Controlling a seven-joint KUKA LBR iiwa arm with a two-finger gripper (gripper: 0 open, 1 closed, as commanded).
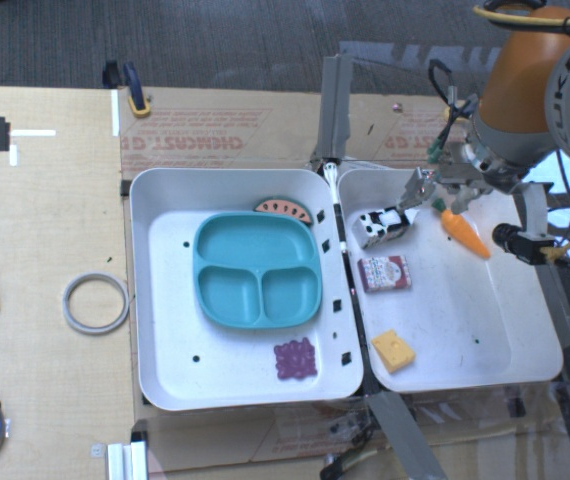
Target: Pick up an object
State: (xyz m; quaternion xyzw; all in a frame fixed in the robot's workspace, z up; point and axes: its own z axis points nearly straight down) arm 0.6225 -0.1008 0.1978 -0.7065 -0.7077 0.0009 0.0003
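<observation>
Gripper (433,190) over right bin (525,363) | carrot (464,234) tip points lower-right

Left bin (155,298): divided tray (258,270), grapes (296,358) in front. Right bin (525,358): carrot (464,233), cheese (393,351).

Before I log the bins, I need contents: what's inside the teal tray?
All three compartments of the teal tray look bare. The watermelon slice sits behind its far rim, partly hidden; the grapes lie in front.

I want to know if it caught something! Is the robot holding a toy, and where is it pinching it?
Cannot be told. The end effector hovers between the black-and-white toy and the carrot, but no grip is visible.
</observation>
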